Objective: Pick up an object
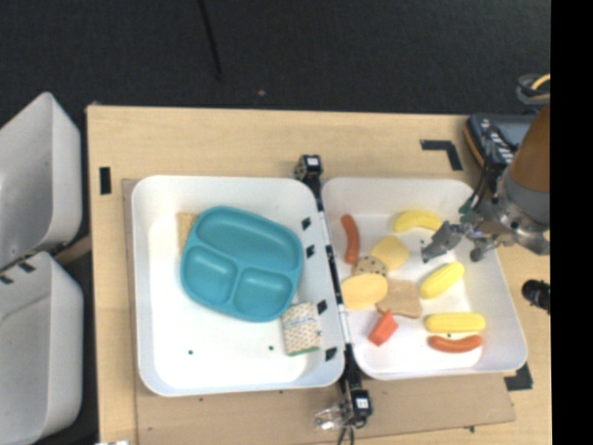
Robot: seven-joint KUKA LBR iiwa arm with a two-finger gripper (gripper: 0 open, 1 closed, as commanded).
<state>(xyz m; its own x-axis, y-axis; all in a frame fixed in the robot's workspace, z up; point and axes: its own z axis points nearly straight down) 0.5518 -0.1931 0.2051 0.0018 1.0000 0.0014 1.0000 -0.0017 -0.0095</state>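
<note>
White plastic, both bins, side by side on the tan counter (232, 137). Judged to be the approach step: nothing grasped yet, with the jaws (460, 239) hanging spread wide and empty over the right bin (505, 327), one dark finger reaching toward the bin's middle, the other nearer the wrist.

Taking the yellow oblong piece (441, 279) as landmark: just below the jaws, seemingly apart from them, and probably the easiest pick. Calls next for a short drop straight down, fingers straddling that piece, then closing. Risk of nudging neighbours, since the pile is tight.

Around the landmark in the right bin:
- up and a little left, a yellow curved piece (418, 221);
- left, a pale yellow round piece (390, 252) and a speckled brown disc (371, 266);
- farther left, a red sausage (351, 238);
- down-left, a yellow-orange lump (364, 290), a tan slice (403, 298) and an orange wedge (383, 328);
- below, a yellow bar (454, 322) with a red-orange sausage (455, 343) just under it.

Left bin (157, 360), well away to the landmark's left: a teal divided tray (243, 263) and a patterned small block (300, 328).
</note>
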